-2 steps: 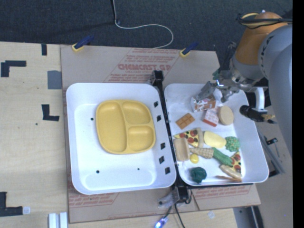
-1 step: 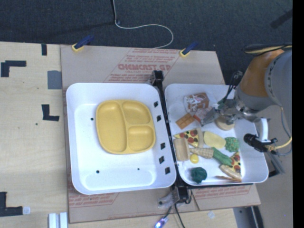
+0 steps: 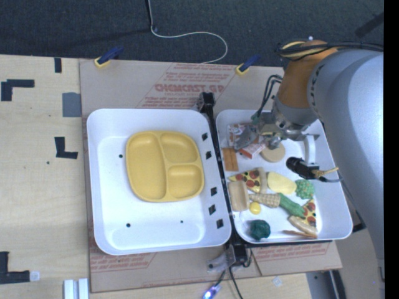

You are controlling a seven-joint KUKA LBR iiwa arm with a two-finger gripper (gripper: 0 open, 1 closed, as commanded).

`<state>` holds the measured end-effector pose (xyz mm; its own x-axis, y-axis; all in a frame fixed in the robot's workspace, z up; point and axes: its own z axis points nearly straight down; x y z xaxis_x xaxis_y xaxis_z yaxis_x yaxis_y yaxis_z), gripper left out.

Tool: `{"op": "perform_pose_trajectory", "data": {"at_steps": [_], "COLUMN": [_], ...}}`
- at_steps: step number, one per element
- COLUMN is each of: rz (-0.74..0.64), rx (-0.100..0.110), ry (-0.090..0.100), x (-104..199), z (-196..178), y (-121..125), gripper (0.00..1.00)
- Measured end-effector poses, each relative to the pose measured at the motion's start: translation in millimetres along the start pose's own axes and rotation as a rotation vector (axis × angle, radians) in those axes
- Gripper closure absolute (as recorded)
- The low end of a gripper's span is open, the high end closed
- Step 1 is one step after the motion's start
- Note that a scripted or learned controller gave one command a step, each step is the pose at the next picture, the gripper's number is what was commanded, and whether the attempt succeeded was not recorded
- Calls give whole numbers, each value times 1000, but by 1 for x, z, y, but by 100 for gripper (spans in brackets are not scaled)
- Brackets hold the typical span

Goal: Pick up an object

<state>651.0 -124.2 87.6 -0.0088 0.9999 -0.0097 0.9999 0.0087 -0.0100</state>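
White right bin [image 3: 341,226] of crowded toy food [image 3: 274,195]; end effector [image 3: 257,136] grip state unclear.

This place looks like a robotics lab, not a home or a kitchen. A big grey arm [image 3: 349,104] with an orange band reaches over a wooden tabletop [image 3: 37,167] that has black marks on it, and two white bins [image 3: 103,229] sit on a cardboard sheet [image 3: 181,86] held by clamps [image 3: 109,56]. The food [image 3: 274,195] in the right bin is toy food, a yellow divided plate [image 3: 165,166] lies in the left bin, and a loose white cable [image 3: 187,36] runs over the dark carpet [image 3: 75,11] behind.
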Motion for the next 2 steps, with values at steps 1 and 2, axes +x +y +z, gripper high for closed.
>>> {"op": "perform_pose_trajectory", "data": {"at_steps": [1, 2], "rz": [0, 1], "rx": [28, 34], "ry": [15, 13], "x": [-16, -16], "z": [4, -5], "y": [11, 10], "gripper": [0, 100]}}
